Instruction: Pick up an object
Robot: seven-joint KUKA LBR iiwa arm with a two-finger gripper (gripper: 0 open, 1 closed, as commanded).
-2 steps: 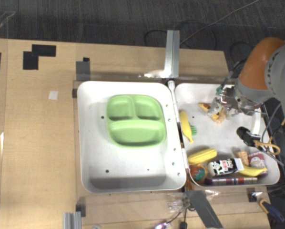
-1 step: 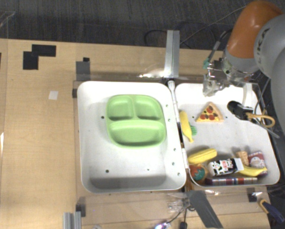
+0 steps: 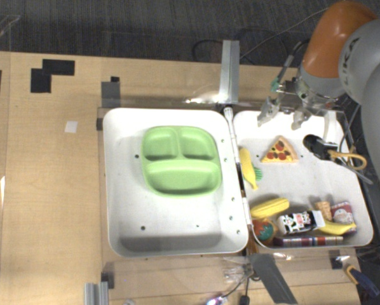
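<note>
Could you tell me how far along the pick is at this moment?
Nothing looks picked yet. The pincer hangs open over the right bin, above the pizza slice, with nothing between its fingers. Descending, closing on an object and lifting it all remain.

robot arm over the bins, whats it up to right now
The arm reaches in over the right bin, its gripper open above the far end, just beyond a toy pizza slice. Nothing sits between its fingers, so no pick has happened yet. More small items, including a yellow banana, lie along that bin's left and near sides. The left bin holds a green divided plate.
</note>
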